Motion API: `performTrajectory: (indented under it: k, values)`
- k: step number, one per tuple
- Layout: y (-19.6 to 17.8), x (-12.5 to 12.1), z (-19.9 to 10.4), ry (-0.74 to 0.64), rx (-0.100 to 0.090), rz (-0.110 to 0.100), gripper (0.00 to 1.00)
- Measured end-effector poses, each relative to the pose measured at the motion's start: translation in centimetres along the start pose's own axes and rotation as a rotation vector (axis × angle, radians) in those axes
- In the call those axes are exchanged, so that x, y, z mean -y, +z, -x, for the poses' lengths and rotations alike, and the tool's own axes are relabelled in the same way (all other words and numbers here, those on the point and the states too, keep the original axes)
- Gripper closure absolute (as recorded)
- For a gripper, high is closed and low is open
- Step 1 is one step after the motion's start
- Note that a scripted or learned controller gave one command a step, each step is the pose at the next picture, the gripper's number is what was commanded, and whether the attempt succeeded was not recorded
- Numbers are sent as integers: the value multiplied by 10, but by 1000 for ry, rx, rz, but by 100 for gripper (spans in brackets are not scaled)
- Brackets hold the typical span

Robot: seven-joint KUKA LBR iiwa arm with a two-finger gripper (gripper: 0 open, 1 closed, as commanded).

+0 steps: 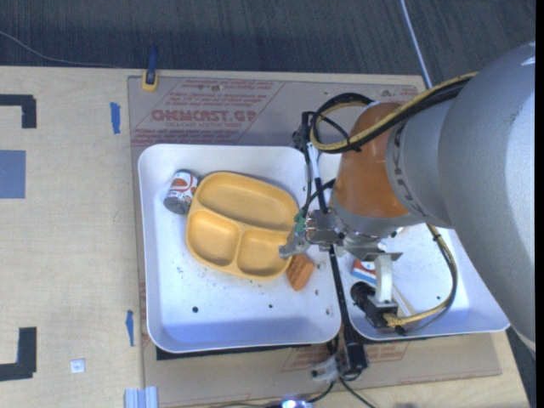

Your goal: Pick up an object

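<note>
- Camera view: a small orange-brown block (299, 272) lies in the left bin (161, 313), near that bin's right wall and just beside the lower right corner of the yellow tray (240, 223), seemingly touching its rim.
- The yellow tray is a divided plate with three compartments, lying flat in the middle of the left bin, turned at a slant.
- A small can (179, 191) with red and white markings lies on its side at the tray's upper left edge, touching or nearly touching it.
- The hand (299, 238) sits over the tray's right rim, just above the orange-brown block; whether its fingers are apart or together I cannot tell, and nothing shows between them.
- The grey arm with its orange band reaches in from the right, covering much of the right bin (476, 317).
- A small red, white and blue item (364, 270) lies in the right bin, partly hidden under the wrist.
- Both bins rest on a brown board on the surface (68, 228).
</note>
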State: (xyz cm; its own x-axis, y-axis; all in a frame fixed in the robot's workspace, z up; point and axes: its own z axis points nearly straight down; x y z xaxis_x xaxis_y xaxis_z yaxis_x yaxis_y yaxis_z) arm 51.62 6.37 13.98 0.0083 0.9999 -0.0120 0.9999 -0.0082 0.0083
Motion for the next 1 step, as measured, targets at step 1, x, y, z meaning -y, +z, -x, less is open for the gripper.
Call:
performTrajectory:
  k: [1]
  values:
    - [15,4,-4,10,16,19,0]
